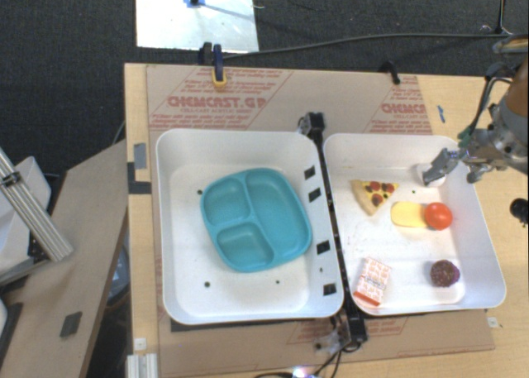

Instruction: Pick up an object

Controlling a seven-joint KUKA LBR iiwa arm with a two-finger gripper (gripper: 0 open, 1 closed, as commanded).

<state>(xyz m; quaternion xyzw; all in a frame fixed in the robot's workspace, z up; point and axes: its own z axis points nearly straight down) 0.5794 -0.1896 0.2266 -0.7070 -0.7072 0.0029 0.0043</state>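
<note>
Below your end effector (453, 165), state I cannot tell, the red ball (438, 216) lies toward six o'clock.

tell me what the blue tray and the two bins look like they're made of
Blue tray: probably molded plastic, matte teal, with smooth rounded dividers forming three compartments. Left bin and right bin: likely thin formed plastic, white and slightly glossy, with soft rounded rims and corners. Neither can be confirmed by look alone.

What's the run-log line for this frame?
phase: approach | pincer: above right bin far edge, holding nothing | right bin: pizza slice, tomato, red packet | left bin: teal tray
</note>
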